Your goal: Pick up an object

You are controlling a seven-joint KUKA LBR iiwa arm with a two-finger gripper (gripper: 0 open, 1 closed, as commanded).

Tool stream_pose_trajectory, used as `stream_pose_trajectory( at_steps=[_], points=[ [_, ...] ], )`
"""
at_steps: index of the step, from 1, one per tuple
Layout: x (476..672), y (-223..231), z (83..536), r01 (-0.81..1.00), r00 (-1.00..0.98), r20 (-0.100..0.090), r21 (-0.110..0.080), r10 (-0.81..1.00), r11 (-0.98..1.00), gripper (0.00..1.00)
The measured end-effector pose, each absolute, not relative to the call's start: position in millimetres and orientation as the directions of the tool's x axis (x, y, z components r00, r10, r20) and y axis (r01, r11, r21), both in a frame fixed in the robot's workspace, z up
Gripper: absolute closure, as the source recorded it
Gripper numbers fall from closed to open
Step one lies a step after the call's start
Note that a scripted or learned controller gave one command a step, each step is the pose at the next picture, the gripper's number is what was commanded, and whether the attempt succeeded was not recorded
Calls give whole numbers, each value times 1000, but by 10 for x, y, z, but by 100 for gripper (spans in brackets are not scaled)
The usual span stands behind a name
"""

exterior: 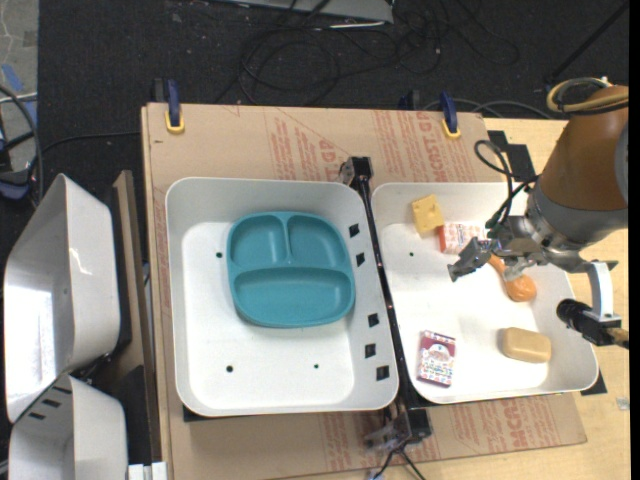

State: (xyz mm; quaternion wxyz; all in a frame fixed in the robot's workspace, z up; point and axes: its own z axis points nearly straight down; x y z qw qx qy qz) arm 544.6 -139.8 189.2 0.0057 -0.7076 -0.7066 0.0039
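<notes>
gripper hovers in right bin | grip state: can't tell (too dark) | orange object just beside it, toward the arm | red-white packet just behind

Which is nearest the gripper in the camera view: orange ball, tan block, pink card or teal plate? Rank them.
From the gripper, over the right bin:
1. Orange ball, just beside it, toward the arm.
2. Tan block, near the bin's front right corner.
3. Pink card, front left of that bin.
4. Teal plate, in the left bin.
</notes>
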Motion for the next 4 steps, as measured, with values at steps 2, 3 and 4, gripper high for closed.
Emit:
stream_pose_trajectory(
  at_steps=[2, 3, 4],
  points=[
    [5445, -1289, 1428, 1000, 0, 1, -5, 1000, 0, 0],
    [5438, -1284, 893, 1000, 1, 1, -4, 1000, -1, 0],
    [5447, -1284, 1020, 1000, 3, 0, -1, 1000, -3, 100]
  ],
)
